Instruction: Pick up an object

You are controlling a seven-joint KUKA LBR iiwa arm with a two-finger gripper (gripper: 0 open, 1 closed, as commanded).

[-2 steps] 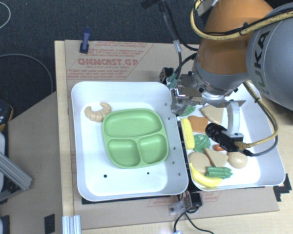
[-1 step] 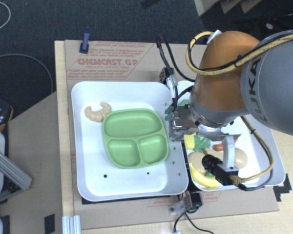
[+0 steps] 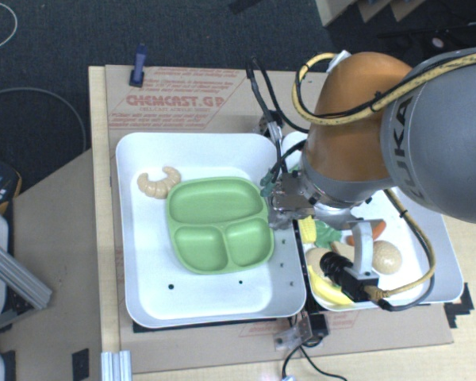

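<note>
**Right-hand bin contents lying under and beside the lowered wrist.**

A banana (image 3: 327,290), long axis running along the bin's near edge, lies just below the gripper (image 3: 321,232), with a pale egg-shaped piece (image 3: 386,255) a little to its right and green and orange scraps between. The arm's bulk covers the jaws, so their opening and any hold cannot be told. Left of them lies the green divided tray (image 3: 220,225), then a croissant (image 3: 159,182) beyond it.

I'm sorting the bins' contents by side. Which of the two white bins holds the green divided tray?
The left bin. The green divided tray lies in it beside a tan croissant-shaped toy; the right bin, under the arm, holds small toy foods instead.
</note>
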